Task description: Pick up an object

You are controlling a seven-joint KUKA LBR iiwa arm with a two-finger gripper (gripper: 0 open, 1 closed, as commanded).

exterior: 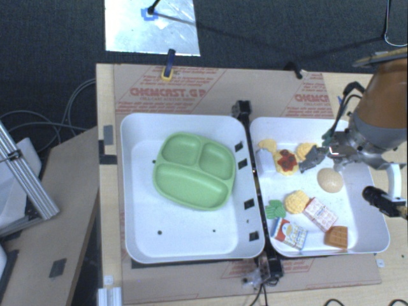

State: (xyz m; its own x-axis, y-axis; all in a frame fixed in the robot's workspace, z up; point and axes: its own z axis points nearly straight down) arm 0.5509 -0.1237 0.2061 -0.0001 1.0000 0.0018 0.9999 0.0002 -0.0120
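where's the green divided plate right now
The green three-compartment plastic plate lies in the left white bin, near its middle.

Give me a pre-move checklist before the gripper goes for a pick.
1. Gripper over the right bin: ok, near its upper edge.
2. Target close by: ok, the beige egg-shaped item lies just below the gripper, the red and yellow piece to its left.
3. Something already held: cannot tell.
4. Space around the egg-shaped item: ok, it lies apart from its neighbours.
5. Green divided plate out of the way: ok, in the left bin.
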